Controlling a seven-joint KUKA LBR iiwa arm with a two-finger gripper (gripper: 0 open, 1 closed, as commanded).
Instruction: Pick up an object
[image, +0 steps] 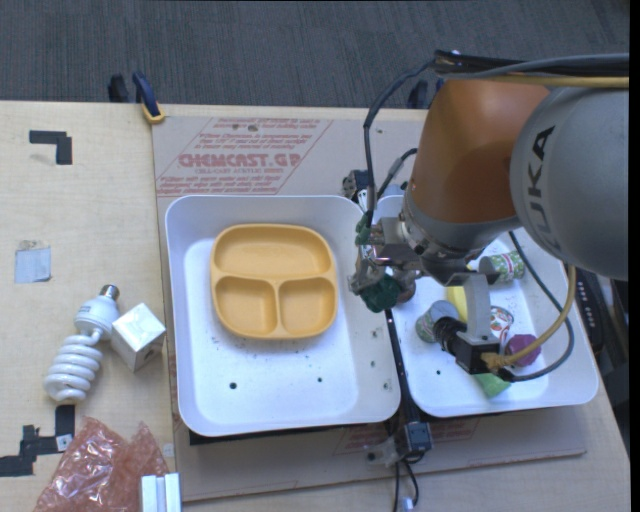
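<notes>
- Off the bench's left front: spiral bulb (80, 345) beside a white cube (138, 334).
- Right bin (560, 385): small objects (478, 325) heaped together, partly under the arm (520, 140).
- Gripper (380, 285) at the seam between bins, closed around a dark green object (382, 293).
- Left bin (270, 395): yellow divided tray (273, 278), flat, toward the far side.

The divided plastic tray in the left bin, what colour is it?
Yellow-orange, seen plainly in the camera view: the three-compartment tray.
</notes>
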